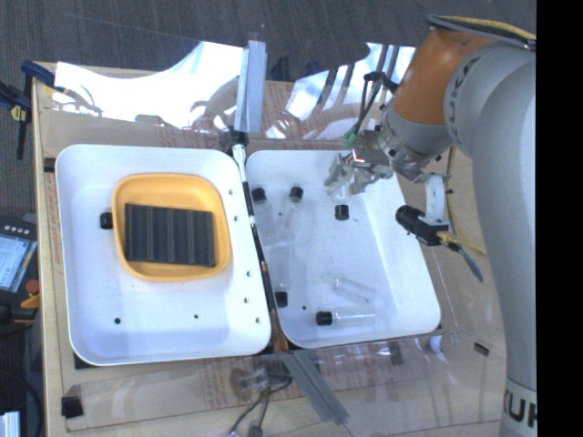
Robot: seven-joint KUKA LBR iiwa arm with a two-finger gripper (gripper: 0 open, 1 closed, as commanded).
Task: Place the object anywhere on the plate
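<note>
One grey arm (483, 153) with its gripper (351, 173), whose grip I cannot tell, hangs over the right of two white bins (401, 280), the left bin (82, 317) holds one yellow plate (168, 194), and several clear black-capped vials (344, 317) lie faint on the right.

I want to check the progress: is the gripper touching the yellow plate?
Apart. The camera view shows the gripper over the right bin, while the plate lies in the left bin, with the bins' rims between them.
</note>
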